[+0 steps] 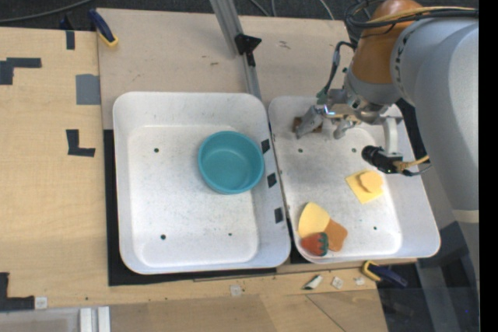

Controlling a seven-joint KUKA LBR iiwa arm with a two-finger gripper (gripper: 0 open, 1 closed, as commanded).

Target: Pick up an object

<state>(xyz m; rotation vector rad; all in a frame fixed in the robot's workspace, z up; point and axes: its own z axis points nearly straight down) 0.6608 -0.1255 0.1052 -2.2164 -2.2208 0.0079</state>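
My gripper (pixel 321 125) hovers low over the far part of the right bin (pixel 412 245), its two fingers (pixel 303 124) spread apart and open with nothing between them. A yellow block (pixel 366 185) lies in that bin toward the right, nearer the front than the gripper. At the bin's front left sit a yellow wedge (pixel 312 217), an orange piece (pixel 337 233) and a small red and green item (pixel 313 245), all touching. A teal bowl (pixel 229 161) stands upright in the left bin (pixel 140 190).
A slanted metal pole (pixel 226 4) rises behind the bins, its foot near the gap between them. The grey arm with its orange band (pixel 381 50) and a black cable fitting (pixel 381 159) overhang the right bin's right side. Cables run along the back.
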